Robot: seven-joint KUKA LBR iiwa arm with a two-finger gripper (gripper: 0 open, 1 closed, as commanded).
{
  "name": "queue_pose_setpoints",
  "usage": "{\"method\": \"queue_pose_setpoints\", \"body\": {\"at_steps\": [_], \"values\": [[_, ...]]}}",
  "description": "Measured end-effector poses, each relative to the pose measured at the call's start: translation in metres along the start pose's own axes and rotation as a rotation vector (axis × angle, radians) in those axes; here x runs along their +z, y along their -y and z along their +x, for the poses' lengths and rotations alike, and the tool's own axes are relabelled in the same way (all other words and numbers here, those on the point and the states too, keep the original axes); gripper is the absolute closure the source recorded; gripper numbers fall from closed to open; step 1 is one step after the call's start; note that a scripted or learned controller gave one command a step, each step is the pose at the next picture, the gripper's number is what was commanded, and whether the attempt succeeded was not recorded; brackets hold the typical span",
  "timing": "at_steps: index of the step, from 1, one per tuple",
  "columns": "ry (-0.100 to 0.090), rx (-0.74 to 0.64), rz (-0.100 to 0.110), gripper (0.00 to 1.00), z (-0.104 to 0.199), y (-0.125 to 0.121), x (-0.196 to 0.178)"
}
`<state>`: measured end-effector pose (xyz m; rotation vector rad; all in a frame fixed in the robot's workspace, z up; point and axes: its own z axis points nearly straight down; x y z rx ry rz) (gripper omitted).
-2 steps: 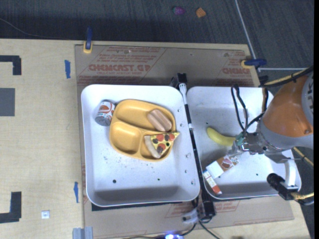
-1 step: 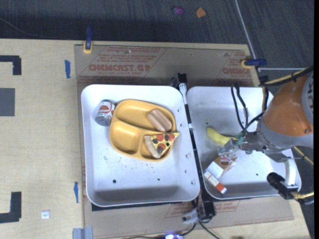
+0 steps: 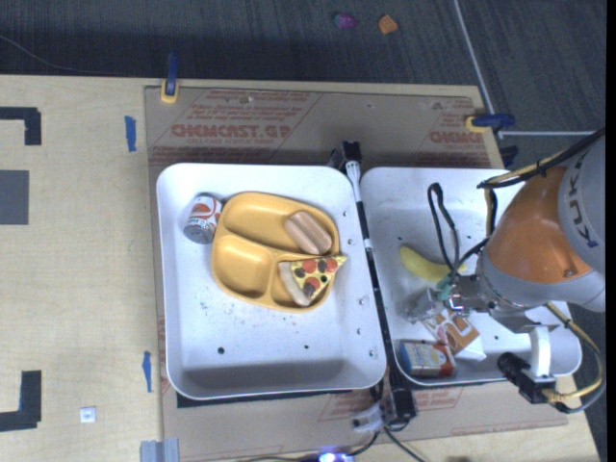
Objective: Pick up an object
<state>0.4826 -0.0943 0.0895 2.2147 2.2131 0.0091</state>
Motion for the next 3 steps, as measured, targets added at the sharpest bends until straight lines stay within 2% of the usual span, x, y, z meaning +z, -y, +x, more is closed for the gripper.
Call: {"method": "queue_pose_setpoints", "body": {"at_steps": [1, 2, 3], "values": [[0.009, 0.004, -0.008, 1.00, -0.004, -0.002, -0.011], [-0.004, -0.002, 0.010, 1.00, 0.077, 0.001, -0.096], [-0.003, -0.003, 0.007, 1.00, 0.102, 0.001, -0.107]]}}
